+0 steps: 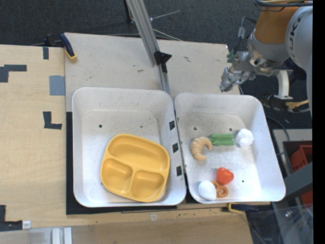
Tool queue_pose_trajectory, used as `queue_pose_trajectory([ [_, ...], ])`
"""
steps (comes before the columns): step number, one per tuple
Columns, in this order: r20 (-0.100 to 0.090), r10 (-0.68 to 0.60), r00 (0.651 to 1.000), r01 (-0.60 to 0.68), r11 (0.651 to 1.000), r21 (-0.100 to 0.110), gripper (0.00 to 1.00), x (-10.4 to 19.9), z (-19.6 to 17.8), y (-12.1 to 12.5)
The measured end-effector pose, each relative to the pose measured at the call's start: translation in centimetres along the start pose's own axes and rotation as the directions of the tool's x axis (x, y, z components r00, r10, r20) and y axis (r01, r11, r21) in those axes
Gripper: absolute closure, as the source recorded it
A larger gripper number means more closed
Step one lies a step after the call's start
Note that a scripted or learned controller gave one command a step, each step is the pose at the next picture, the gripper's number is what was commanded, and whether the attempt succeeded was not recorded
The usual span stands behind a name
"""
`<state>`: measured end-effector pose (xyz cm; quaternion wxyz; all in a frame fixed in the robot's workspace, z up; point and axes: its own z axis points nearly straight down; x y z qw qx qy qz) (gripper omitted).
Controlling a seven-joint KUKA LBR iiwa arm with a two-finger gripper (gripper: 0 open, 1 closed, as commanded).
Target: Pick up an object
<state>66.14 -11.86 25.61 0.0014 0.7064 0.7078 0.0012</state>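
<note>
Closest to the camera, at the front of the right bin (264,117), sit a white egg (206,189), a small orange pretzel-like piece (221,190) touching it, and a red piece (224,176) just behind them. Farther back lie a tan croissant (201,147) and a green stalk with a white end (228,139), side by side and almost touching. The left bin (81,136) holds a yellow divided tray (135,167).

My claw (229,80) hangs above the table just beyond the right bin's back rim, well apart from every piece. From this angle I cannot tell whether it is spread or pinched; nothing appears to be in it.

I judge these to be toy foods, light and probably hard plastic, so weight is no worry but slipping is. The egg looks smooth and round and would likely squirt out of a pinch. The croissant seems the better target: ridged, curved, and I would take it across its thick middle. The stalk would want a pinch across its narrow width.

What the red piece really is I cannot make out, and the orange piece is partly hidden by the egg. The arm's upper part is cut off at the frame's corner.
</note>
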Motion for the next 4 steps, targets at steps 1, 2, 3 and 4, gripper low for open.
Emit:
queue_pose_trajectory([
  [1, -0.002, -0.005, 1.000, 0.005, 1.000, 0.005, 1.00, 6.1, 0.7, 0.7],
  [2, -0.001, -0.004, 1.000, 0.004, 1.000, 0.007, 1.00, 11.3, 2.4, 0.4],
  [3, -0.001, -0.005, 1.000, 0.005, 1.000, 0.007, 1.00, 17.3, 3.4, 0.2],
  [4, -0.001, -0.004, 1.000, 0.004, 1.000, 0.006, 1.00, 21.9, 3.7, -0.4],
])
